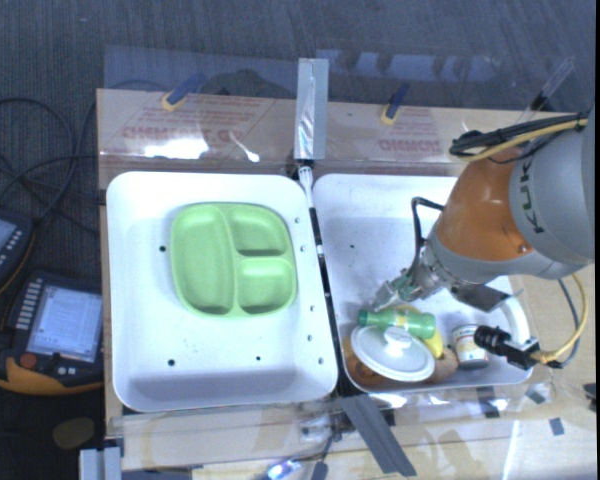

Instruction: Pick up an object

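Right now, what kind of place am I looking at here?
Probably a robotics lab grasping bench: a KUKA arm reaches over two white bins, with a handheld control pendant and loose cables on carpet alongside.

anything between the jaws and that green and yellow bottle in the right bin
Nothing visible does. The gripper hangs right above the green and yellow bottle, which lies on its side in the right bin. A round white lid touches the bottle's near side but lies below it in the camera view, not across the gripper's path.
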Available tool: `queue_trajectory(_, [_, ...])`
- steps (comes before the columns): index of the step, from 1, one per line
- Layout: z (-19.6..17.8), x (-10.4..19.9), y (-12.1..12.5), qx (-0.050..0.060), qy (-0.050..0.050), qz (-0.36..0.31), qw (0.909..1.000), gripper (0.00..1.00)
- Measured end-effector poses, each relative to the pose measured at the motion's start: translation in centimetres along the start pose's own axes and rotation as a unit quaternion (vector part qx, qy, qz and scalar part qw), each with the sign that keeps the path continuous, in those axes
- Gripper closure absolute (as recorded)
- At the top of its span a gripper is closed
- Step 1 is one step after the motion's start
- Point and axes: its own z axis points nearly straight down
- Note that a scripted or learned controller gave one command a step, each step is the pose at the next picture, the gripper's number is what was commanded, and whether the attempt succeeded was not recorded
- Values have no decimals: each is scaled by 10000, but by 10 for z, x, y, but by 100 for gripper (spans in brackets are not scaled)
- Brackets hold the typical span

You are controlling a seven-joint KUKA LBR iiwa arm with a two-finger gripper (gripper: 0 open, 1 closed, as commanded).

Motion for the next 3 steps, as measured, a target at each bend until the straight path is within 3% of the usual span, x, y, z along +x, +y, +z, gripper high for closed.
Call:
queue_trajectory(1, [0, 0, 0, 1, 0, -2, 10000, 0])
queue_trajectory(2, [10, 2, -31, -29, -26, 568, 9984, 0])
queue_trajectory(3, [5, -7, 19, 125, 41, 1328, 9911, 0])
